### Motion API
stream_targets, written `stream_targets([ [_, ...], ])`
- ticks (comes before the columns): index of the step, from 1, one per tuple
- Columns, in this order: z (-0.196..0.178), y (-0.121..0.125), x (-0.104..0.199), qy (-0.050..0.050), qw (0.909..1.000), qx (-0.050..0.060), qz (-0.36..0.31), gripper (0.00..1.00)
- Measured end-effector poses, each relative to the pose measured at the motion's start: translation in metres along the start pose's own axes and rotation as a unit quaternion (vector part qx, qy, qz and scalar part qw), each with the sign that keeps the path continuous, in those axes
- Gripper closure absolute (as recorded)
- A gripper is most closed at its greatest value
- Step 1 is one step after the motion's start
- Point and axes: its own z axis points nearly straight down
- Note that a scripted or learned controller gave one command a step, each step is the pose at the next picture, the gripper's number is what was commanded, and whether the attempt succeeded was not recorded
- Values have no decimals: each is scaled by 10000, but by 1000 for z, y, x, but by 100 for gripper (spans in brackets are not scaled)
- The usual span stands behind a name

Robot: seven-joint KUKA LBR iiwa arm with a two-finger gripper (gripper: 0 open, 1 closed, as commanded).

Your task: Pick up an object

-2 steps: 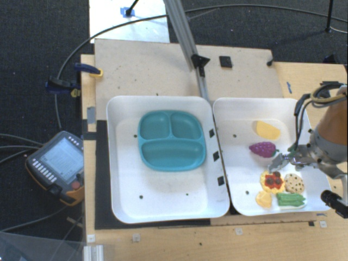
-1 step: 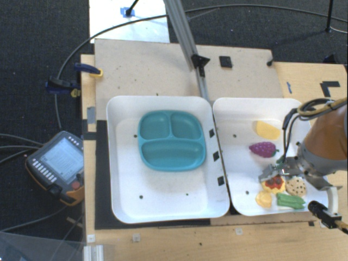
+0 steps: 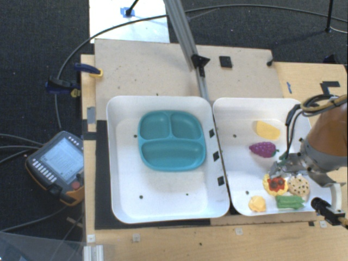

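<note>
The right bin (image 3: 234, 145) holds toy food: a yellow piece (image 3: 267, 129) at the back, purple grapes (image 3: 262, 149), a red and yellow pizza slice (image 3: 275, 185), a cookie (image 3: 298, 187), a green item (image 3: 289, 202) and a small yellow-orange item (image 3: 257, 203). My gripper (image 3: 281, 170) reaches in from the right and hangs low over the pizza slice, between the grapes and the cookie. Nothing shows between its fingers.
The left bin (image 3: 122, 194) bears a teal divided plate (image 3: 172, 140). A slanted metal pole (image 3: 185, 31) crosses the back of the bench. A teach pendant (image 3: 57, 165) and cables lie on the floor to the left.
</note>
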Motion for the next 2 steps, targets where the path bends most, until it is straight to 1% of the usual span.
stream_targets([
  [1, -61, 7, -5, -1, 10000, 14, -11, 100],
  [2, -125, 11, -9, -6, 10000, -3, -14, 100],
])
